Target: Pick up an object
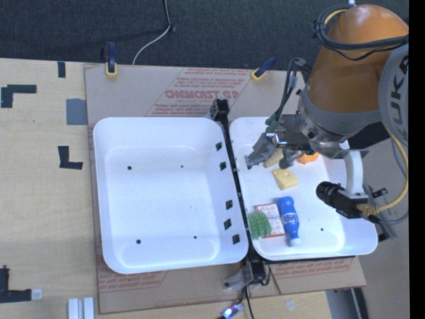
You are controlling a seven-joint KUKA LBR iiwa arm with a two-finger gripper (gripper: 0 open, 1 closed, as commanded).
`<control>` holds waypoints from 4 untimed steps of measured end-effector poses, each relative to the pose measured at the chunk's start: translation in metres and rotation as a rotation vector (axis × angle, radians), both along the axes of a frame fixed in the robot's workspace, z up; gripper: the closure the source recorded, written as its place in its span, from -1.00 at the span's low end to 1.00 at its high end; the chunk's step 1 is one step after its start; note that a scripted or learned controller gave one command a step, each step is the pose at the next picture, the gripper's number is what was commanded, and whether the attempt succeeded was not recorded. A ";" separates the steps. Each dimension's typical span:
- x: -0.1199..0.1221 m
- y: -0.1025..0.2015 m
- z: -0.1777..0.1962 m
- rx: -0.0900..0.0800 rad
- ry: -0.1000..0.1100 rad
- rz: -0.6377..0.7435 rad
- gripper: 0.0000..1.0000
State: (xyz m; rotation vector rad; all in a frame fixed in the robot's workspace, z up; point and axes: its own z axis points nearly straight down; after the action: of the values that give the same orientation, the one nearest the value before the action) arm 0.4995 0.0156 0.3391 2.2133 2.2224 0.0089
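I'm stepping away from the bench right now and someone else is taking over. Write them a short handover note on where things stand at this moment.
End effector: low inside the right bin, near its back left part. Nothing is seen between its fingers.
Things: all in the right bin. A yellow block lies just beside the end effector, an orange piece sits partly under the wrist, and a blue bottle lies near the front beside a green piece and a red-and-white packet.
Done: the arm has reached into the bin.
Left: grasp one object and lift it; no pick is visible yet.
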 end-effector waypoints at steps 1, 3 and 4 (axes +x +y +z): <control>-0.017 0.046 -0.026 -0.001 0.012 0.001 1.00; -0.016 0.085 0.025 -0.001 0.008 -0.004 1.00; -0.016 0.044 -0.013 -0.003 0.012 -0.008 1.00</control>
State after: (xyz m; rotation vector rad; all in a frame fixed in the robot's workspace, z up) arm 0.4832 0.0596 0.3265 2.2272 2.2177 -0.0083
